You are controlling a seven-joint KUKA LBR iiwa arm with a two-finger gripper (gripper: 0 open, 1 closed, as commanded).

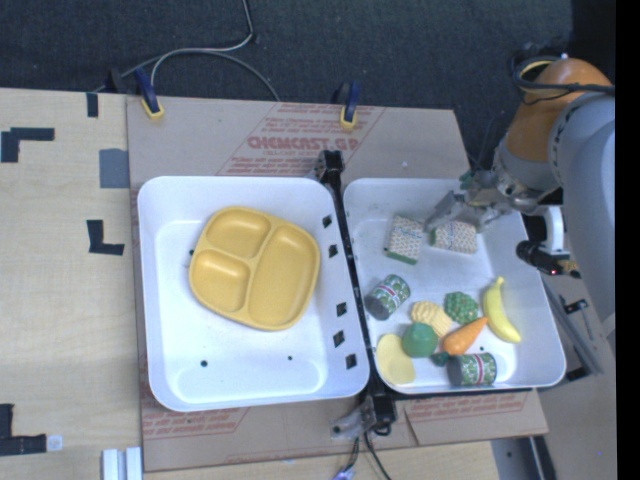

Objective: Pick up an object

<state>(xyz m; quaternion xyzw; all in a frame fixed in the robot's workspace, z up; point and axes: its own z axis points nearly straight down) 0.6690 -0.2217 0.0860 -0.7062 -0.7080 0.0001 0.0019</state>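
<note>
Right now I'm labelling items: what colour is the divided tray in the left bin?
Yellow; the divided tray shows clearly in the camera view.

arm (585, 158): cut off by right side of view, base out of sight
claw (440, 218): small and blurred, finger gap not readable, can't tell open or closed
right patterned block (457, 236): upper-left corner partly covered by claw
carrot (464, 335): lies over the broccoli and green ball, hiding parts of both
lower can (472, 369): label too small to read
desk (60, 268): cut off at left and bottom edges
cable (215, 43): runs out the top edge
</note>
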